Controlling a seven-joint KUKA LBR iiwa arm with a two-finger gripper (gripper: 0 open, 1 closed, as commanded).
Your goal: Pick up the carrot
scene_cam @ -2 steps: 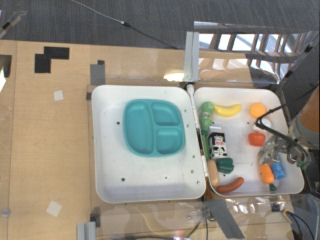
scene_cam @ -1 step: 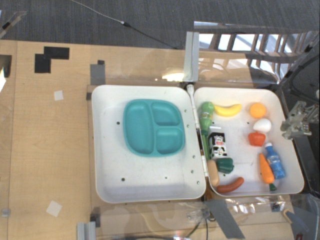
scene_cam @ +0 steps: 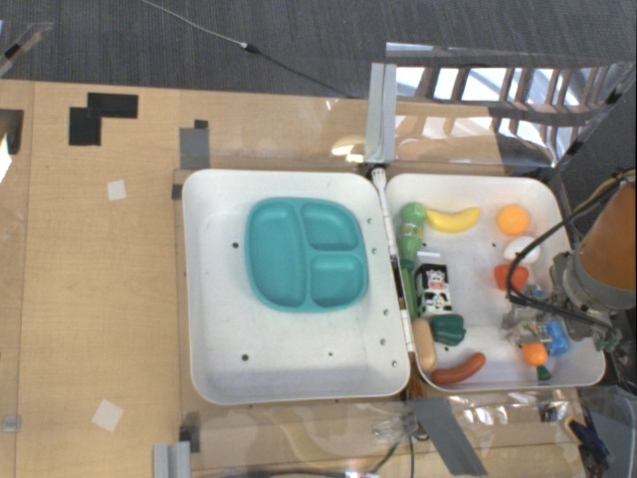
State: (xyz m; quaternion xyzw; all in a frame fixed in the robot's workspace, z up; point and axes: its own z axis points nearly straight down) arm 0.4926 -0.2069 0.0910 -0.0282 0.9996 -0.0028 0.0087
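The carrot (scene_cam: 536, 355) is a small orange piece with a green end, lying near the front right corner of the right bin (scene_cam: 478, 192). My gripper (scene_cam: 538, 335) hangs right over it at the end of the arm, which comes in from the right. The gripper's grey and blue parts cover the carrot's upper side. I cannot make out whether it is touching the carrot or just above it.
The right bin also holds a banana (scene_cam: 453, 220), an orange (scene_cam: 514, 220), a green bottle (scene_cam: 410, 229), a black-and-white carton (scene_cam: 431, 287), a dark green item (scene_cam: 448, 329), a red sausage (scene_cam: 458, 368) and a red piece (scene_cam: 504, 277). A teal divided plate (scene_cam: 304, 254) lies in the left bin (scene_cam: 219, 357).
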